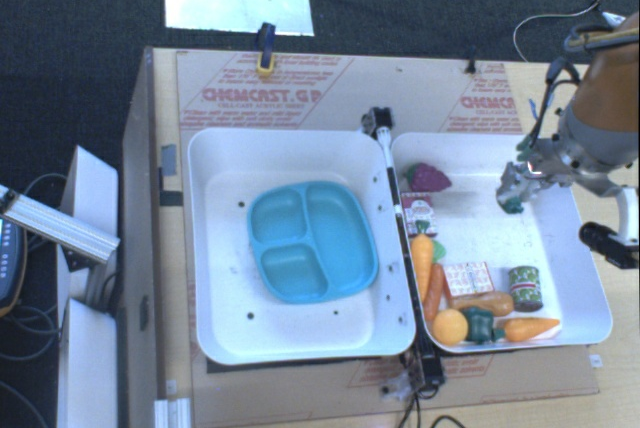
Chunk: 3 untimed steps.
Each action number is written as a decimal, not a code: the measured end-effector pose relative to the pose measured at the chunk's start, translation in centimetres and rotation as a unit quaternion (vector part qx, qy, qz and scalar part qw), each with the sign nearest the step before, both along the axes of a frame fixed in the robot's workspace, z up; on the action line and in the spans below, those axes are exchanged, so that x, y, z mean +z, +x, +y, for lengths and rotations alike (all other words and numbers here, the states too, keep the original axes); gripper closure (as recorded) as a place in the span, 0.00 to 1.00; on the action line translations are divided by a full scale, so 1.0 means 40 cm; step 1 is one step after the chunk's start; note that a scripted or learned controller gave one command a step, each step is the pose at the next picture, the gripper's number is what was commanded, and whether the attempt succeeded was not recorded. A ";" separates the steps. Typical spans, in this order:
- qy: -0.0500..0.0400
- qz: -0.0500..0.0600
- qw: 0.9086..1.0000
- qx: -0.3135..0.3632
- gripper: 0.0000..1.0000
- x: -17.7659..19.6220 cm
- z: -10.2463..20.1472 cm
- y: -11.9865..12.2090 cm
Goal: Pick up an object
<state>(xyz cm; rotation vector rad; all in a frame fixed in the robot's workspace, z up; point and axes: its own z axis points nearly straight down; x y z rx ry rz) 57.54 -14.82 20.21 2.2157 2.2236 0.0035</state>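
Observation:
The right bin (575, 246) holds a heap of toy food along its left and front sides. A purple item (428, 178) lies at the back left, with a small carton (420, 213) and a carrot (423, 261) in front of it. Nearer the front are a patterned box (467, 277), a dark can (525, 288), an orange fruit (450, 326), a green pepper (480, 324) and a second carrot (530, 326). My gripper (514, 194) hangs over the back right part of this bin, above bare floor, apart from all the items.
A blue divided plate (312, 241) lies in the middle of the left bin (215, 216). A black clamp (378, 121) sits at the back where the two bins meet. The arm's grey and orange body (600, 106) fills the right side.

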 end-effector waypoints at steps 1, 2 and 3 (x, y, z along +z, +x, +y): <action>0.000 0.000 1.000 0.001 1.00 0.006 0.107 0.085; 0.000 0.001 1.000 0.001 1.00 -0.045 0.284 0.136; 0.000 0.001 1.000 -0.001 1.00 -0.044 0.241 0.077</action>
